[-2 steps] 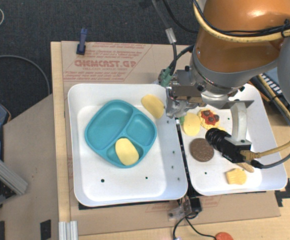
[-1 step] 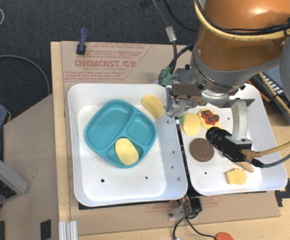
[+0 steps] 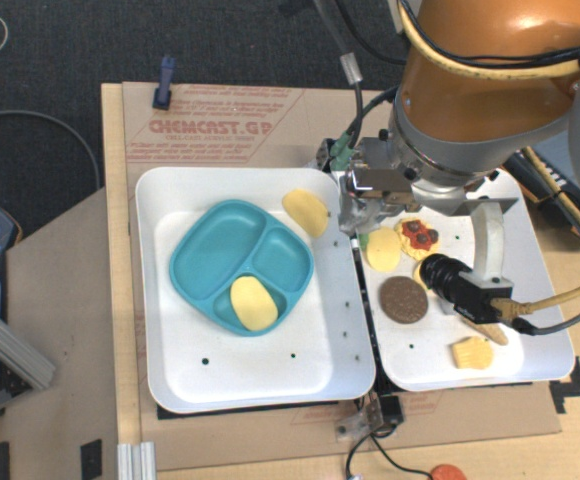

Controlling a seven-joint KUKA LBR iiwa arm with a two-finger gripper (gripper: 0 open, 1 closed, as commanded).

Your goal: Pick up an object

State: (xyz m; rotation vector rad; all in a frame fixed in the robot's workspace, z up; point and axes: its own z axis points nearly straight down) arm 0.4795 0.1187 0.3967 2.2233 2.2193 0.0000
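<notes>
Red lettering reading CHEMCAST on the brown board (image 3: pixel 210 126) sits at twelve o'clock of the left bin (image 3: pixel 160 268), while the gripper (image 3: pixel 365 213) hangs over the yellow piece (image 3: pixel 383 251) at the right bin's (image 3: pixel 530 358) ten o'clock.

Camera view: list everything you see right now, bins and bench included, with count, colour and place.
Bins: 2, white, side by side on the bench.
Plate: 1, teal, divided, left bin.
Yellow pieces: 2 in the left bin, one on the plate, one by the back rim; 2 in the right bin.
Brown disc: 1, right bin.
Pizza piece: 1, yellow and red, right bin.
Board: 1, brown, under the bins.
Arm: 1, grey and orange, over the right bin.
</notes>
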